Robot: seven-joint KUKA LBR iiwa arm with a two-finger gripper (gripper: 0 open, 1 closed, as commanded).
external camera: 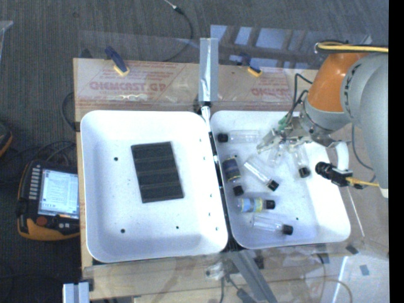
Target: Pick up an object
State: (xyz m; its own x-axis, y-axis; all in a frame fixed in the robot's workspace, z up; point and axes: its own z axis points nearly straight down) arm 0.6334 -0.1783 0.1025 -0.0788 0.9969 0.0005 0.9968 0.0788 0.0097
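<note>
My gripper [282,139] hangs over the far right part of the right bin [328,229], under the orange band of the arm. Several small vials with black caps lie in that bin: a clear one [235,137] at the far left, a dark one [230,168] by the left wall, a clear one [259,171] just left of and below the gripper, one with a blue and yellow label [254,204], and a clear one [271,225] near the front. A small black-capped piece [304,171] lies below the gripper. Nothing shows between the gripper's tips.
A black ribbed rectangular block [157,172] lies flat in the middle of the left bin [101,232]. A small black cap [238,189] sits near the divider between the bins. A handheld pendant [50,197] lies off the bench at the left.
</note>
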